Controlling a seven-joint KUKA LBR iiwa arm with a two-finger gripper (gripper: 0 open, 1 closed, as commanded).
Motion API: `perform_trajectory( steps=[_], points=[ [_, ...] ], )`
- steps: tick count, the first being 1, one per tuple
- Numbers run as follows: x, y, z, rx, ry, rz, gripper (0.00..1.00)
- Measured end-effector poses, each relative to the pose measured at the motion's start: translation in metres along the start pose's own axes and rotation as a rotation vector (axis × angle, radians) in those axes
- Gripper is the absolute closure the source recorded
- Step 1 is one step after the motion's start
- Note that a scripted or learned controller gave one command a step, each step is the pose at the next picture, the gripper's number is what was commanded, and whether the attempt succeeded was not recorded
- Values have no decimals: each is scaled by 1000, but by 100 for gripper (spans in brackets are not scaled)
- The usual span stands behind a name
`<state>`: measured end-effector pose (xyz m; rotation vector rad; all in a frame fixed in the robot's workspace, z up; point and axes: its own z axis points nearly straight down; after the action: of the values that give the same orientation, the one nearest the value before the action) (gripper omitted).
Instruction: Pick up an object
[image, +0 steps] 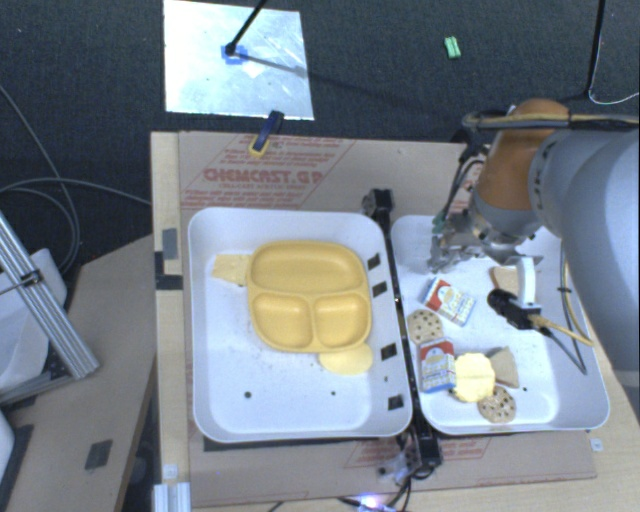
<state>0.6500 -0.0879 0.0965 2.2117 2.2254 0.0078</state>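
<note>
Grey arm lowered, claw down

Two bins of smooth white plastic, slightly glossy. Inside the left one, a yellow tray of matt plastic. Underneath, brown cardboard, matt, with red print. At 12 o'clock, a shiny crinkled foil sheet on dark, rough carpet. At 3 o'clock, an arm in smooth grey metal with a glossy orange band. At 9 o'clock, a ribbed aluminium bar.
</note>
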Motion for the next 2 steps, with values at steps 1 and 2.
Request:
perform_trajectory(
  steps=[1,2],
  points=[
    [0,0,0,1,0,0,0],
    [1,-40,13,9,0,5,0]
  ],
)
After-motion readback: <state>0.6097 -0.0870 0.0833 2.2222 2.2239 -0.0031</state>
